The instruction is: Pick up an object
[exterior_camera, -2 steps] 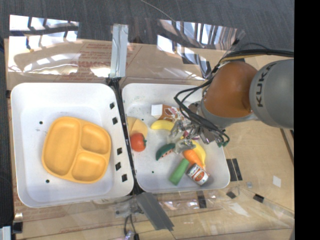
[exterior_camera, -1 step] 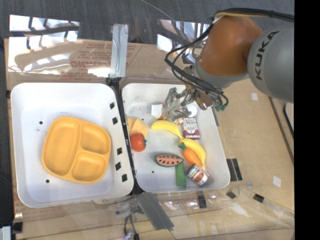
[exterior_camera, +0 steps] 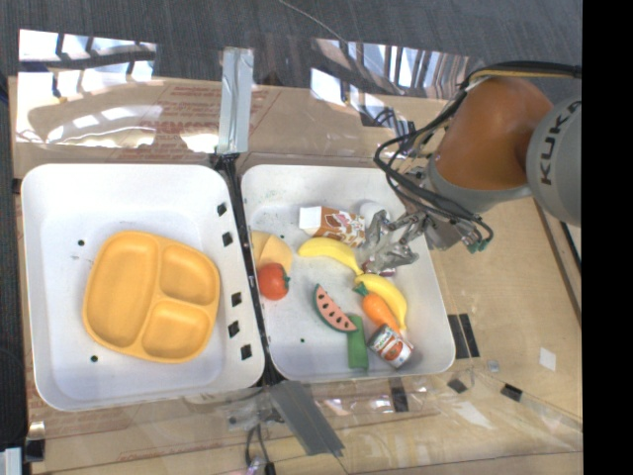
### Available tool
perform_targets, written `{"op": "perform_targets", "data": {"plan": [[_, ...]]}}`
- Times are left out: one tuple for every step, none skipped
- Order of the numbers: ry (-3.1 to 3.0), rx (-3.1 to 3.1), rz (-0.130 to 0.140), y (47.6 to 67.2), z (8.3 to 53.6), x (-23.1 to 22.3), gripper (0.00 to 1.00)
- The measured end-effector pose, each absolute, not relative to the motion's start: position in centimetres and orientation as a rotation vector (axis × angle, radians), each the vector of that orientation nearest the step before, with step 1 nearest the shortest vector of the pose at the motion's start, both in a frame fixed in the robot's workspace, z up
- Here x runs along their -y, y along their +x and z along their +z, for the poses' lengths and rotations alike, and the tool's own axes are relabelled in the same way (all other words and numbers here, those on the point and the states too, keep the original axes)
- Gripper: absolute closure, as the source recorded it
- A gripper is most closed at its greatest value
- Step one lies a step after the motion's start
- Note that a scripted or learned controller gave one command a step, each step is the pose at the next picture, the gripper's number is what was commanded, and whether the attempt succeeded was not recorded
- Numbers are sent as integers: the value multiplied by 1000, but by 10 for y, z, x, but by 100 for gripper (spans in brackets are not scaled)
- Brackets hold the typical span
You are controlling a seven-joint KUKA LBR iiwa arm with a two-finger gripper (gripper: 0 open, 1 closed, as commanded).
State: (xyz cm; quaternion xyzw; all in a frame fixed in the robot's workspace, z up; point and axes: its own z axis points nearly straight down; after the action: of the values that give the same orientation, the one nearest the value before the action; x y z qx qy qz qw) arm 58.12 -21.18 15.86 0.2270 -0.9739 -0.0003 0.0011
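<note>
My gripper (exterior_camera: 388, 245) hangs low in the right bin (exterior_camera: 287, 359), over its middle right part. It sits between a yellow banana (exterior_camera: 331, 253) on its left and a second banana (exterior_camera: 388, 293) just below it. A brown snack packet (exterior_camera: 341, 226) lies right beside it at the upper left. Nothing can be seen held in it. An orange carrot (exterior_camera: 378, 311) lies against the lower banana. Also in this bin are a watermelon slice (exterior_camera: 334, 308), a red tomato (exterior_camera: 272, 281) and a small can (exterior_camera: 393, 345).
A yellow divided tray (exterior_camera: 150, 295) lies in the left bin (exterior_camera: 49, 206). A yellow wedge (exterior_camera: 273, 250), a white block (exterior_camera: 310, 218) and a green piece (exterior_camera: 356, 349) also lie in the right bin. The arm's orange band (exterior_camera: 490, 132) looms over that bin's right rim.
</note>
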Motion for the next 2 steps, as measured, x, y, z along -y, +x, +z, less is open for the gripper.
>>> {"op": "perform_targets", "data": {"plan": [[716,3059,-1,582,160,211,0],[679,3068,-2,595,91,207,0]]}}
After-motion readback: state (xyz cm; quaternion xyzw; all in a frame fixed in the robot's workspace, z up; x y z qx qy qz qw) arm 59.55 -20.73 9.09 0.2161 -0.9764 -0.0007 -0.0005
